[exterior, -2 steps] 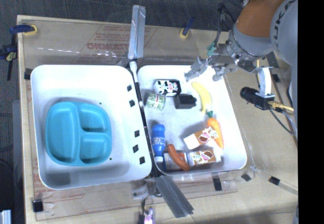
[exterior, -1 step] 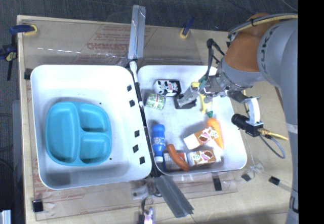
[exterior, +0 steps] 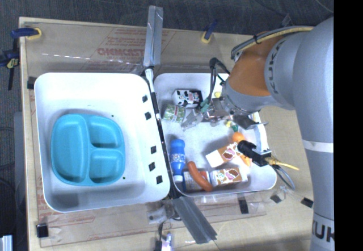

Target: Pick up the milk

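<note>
Milk carton (exterior: 188,97), small with a black-and-white cow pattern, lies at far end of right bin (exterior: 256,183), just left of gripper (exterior: 199,116). Finger state: cannot tell, tips lost among clutter. Carton probably light, thin-walled, crushable; best pinched across its flat sides, gently. Blue bottle (exterior: 177,155) sits nearer.

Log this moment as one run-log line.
tool in right bin, beside milk | grasp unclear | blue plate in left bin
</note>
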`<state>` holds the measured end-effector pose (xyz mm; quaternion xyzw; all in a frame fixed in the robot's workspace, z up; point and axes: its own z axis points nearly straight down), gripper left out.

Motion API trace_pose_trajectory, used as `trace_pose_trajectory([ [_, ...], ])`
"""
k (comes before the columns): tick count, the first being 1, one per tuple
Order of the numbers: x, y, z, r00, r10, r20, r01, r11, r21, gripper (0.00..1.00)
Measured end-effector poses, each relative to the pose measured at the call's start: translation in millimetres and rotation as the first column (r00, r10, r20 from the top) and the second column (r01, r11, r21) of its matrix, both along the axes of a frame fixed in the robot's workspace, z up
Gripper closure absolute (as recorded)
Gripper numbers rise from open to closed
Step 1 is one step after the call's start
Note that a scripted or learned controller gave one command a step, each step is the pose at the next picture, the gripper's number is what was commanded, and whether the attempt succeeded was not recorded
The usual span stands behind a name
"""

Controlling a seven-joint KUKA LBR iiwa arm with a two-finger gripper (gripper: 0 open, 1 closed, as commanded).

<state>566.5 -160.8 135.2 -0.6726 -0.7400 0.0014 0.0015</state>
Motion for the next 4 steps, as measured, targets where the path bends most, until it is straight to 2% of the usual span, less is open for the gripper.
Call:
trace_pose_trajectory([
  [1, -52, -50, -15, 0.991, 0.135, 0.001, -0.135, 0.991, 0.001, 0.0],
  [2, -88, -49, -42, 0.969, 0.248, 0.007, -0.248, 0.969, -0.001, 0.0],
  [3, -86, -49, -31, 0.967, 0.254, 0.012, -0.253, 0.967, -0.004, 1.0],
  [4, -89, -23, -25, 0.952, 0.305, 0.003, -0.305, 0.952, 0.002, 1.0],
])
